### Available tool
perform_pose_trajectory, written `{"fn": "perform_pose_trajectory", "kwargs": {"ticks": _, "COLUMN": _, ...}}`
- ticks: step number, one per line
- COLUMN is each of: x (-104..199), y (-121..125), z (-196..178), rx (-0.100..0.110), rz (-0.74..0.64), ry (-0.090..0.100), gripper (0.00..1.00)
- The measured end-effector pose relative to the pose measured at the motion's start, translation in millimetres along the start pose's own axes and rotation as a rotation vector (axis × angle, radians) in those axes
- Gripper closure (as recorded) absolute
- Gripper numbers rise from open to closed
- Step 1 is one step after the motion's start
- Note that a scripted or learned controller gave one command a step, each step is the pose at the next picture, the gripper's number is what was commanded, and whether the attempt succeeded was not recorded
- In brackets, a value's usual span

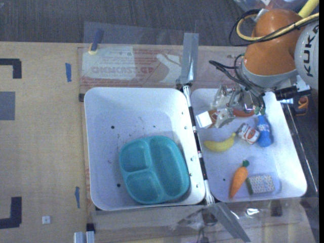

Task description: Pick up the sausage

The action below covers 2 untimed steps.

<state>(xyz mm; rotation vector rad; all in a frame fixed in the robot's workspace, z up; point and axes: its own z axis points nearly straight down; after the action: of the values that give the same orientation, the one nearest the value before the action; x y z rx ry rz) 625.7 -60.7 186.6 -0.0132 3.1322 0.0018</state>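
Gripper [230,105] low in right bin [288,184], over reddish sausage [223,116]; jaw state cannot tell; banana [219,145] nearby.

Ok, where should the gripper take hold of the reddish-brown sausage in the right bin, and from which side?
Across its middle, from straight above, I'd say. The reddish-brown sausage lies flat on the right white bin's floor, long axis roughly left to right, so closing across its narrow width suits it. The gripper hangs over it and hides part, so its exact pose is uncertain.
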Motion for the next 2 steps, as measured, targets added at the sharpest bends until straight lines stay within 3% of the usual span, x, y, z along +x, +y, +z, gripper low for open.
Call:
{"fn": "perform_pose_trajectory", "kwargs": {"ticks": 1, "x": 21.0, "y": -56.0, "z": 72.6, "rx": -0.001, "rz": -0.205, "ry": 0.003, "gripper": 1.0}}
{"fn": "perform_pose_trajectory", "kwargs": {"ticks": 2, "x": 13.9, "y": -83.0, "z": -0.3, "rx": 0.002, "rz": 0.13, "ry": 0.0, "gripper": 1.0}}
